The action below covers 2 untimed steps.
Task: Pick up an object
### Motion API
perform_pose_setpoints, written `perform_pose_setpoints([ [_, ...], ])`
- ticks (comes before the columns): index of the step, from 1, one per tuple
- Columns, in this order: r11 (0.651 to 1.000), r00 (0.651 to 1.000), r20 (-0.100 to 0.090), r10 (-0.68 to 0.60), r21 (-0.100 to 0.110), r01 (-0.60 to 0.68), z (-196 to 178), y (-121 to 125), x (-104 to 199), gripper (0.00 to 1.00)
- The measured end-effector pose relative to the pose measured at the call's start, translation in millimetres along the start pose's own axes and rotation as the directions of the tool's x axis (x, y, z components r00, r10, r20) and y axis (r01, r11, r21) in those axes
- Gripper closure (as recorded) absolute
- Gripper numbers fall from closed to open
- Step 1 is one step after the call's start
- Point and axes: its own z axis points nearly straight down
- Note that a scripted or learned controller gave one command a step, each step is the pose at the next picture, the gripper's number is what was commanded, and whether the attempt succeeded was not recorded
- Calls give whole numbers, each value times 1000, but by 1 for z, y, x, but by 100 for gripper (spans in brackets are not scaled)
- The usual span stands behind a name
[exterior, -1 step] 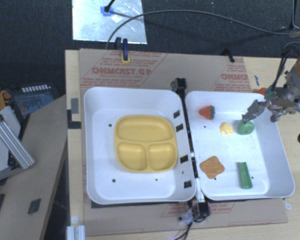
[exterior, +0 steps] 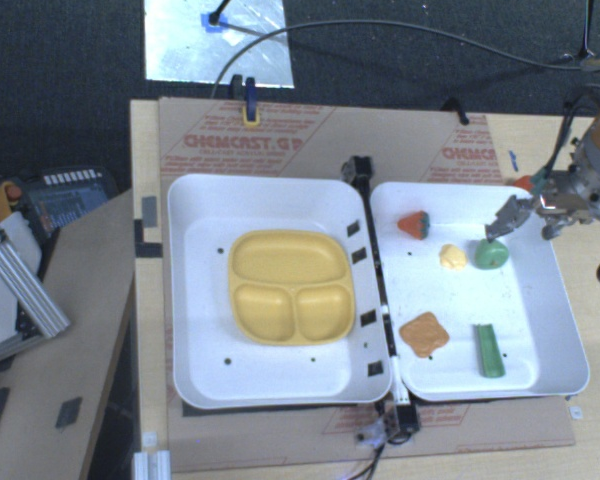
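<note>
With its fingers spread and holding nothing, the gripper (exterior: pixel 525 220) should centre over the round green object (exterior: pixel 492 255) before descending and closing.

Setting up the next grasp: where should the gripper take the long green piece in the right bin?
Grip the long green piece across its narrow width at mid-length, coming straight down. It lies flat, its long sides are free, and the orange piece sits apart to its left.

Both bins (exterior: pixel 280 193) look like smooth white plastic, faintly glossy. The yellow tray (exterior: pixel 280 286) is matt plastic. Under them lies printed brown cardboard (exterior: pixel 310 133); far left, a shiny foil-like sheet (exterior: pixel 220 28).
</note>
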Motion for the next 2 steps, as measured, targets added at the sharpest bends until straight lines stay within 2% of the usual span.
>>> perform_pose_setpoints([
  [2, 1000, 1000, 0, 3, 3, -3, 86, 4, -2, 0],
])
